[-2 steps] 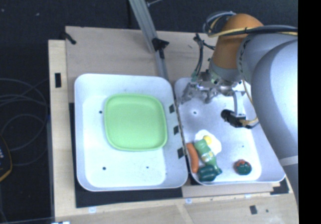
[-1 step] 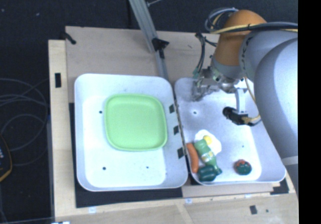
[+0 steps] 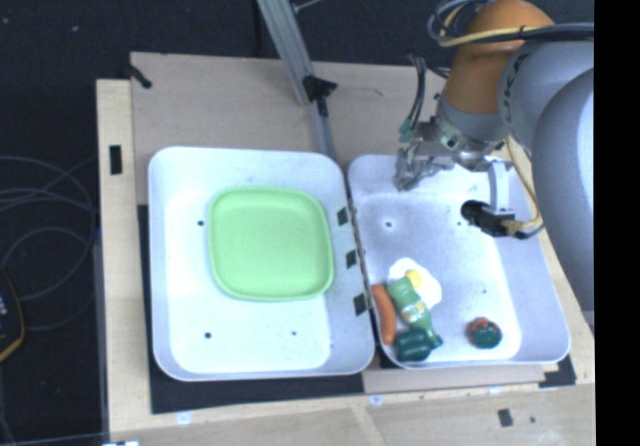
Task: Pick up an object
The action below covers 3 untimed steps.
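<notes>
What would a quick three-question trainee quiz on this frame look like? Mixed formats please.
1. True or false: the green plate lies in the left bin.
2. Multiple choice: where do the small objects in the right bin sit? A) far edge, B) near edge, C) spread evenly.
3. Short answer: which small object lies apart from the cluster?

Key
1. True.
2. B. The carrot, the green bottle and the white piece crowd the near left corner, away from the hand at the far edge.
3. The round green and red object, nearer the right wall.
</notes>
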Motion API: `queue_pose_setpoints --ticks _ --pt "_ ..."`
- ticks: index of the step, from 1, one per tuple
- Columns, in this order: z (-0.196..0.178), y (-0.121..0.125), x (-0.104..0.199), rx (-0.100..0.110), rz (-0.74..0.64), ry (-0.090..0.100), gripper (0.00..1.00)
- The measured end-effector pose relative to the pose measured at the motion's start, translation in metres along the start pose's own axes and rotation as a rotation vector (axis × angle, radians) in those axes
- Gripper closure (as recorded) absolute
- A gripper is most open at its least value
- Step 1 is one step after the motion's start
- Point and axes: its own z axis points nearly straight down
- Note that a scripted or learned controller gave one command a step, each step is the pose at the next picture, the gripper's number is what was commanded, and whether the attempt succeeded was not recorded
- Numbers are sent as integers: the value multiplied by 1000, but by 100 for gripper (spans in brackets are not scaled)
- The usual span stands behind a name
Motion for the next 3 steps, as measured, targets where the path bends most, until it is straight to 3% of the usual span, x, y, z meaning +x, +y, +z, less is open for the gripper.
queue_pose_setpoints --ticks 2,3 --pt "-104 0 -8 -2 0 0 100" --pt "-108 -18 33 3 -3 1 100"
